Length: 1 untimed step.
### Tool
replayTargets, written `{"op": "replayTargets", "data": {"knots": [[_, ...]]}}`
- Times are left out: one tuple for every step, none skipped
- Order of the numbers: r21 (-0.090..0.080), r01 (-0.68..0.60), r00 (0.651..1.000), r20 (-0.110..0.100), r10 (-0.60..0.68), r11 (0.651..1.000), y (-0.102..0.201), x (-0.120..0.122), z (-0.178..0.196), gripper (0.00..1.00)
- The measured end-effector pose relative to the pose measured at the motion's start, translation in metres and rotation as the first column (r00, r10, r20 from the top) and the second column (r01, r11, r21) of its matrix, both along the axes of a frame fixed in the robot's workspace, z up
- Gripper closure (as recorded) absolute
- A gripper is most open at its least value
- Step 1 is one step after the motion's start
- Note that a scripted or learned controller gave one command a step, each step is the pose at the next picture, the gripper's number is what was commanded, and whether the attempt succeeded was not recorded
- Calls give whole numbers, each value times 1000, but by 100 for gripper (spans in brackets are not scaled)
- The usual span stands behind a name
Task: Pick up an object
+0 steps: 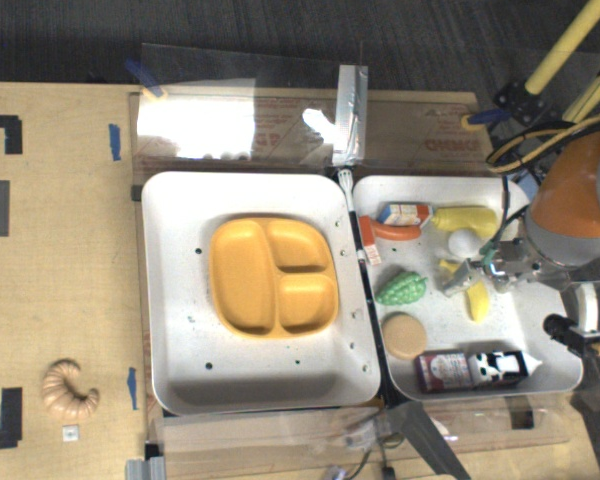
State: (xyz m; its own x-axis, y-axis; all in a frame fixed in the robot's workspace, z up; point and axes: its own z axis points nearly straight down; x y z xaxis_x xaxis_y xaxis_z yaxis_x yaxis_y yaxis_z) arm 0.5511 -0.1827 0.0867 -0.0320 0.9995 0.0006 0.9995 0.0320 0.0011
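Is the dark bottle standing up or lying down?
Lying down. The dark bottle rests on its side along the right bin's front edge.

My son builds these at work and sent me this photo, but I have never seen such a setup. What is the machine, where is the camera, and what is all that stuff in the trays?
The photo comes from one camera fixed above a bench, looking down at a slant. The grey and orange shape at the right is a robot arm; its tool reaches into the right tray. I cannot tell if the tool grips anything.

The right tray holds small items: a dark bottle, a green toy, a tan disc, yellow pieces and a small carton. The left tray holds a divided yellow plate. On the bench, a tan curled toy lies outside the trays.
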Motion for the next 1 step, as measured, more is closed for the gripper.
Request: {"op": "replayTargets", "data": {"knots": [[-2, 1, 1000, 5, -1, 1000, 0, 1, 11, 100]]}}
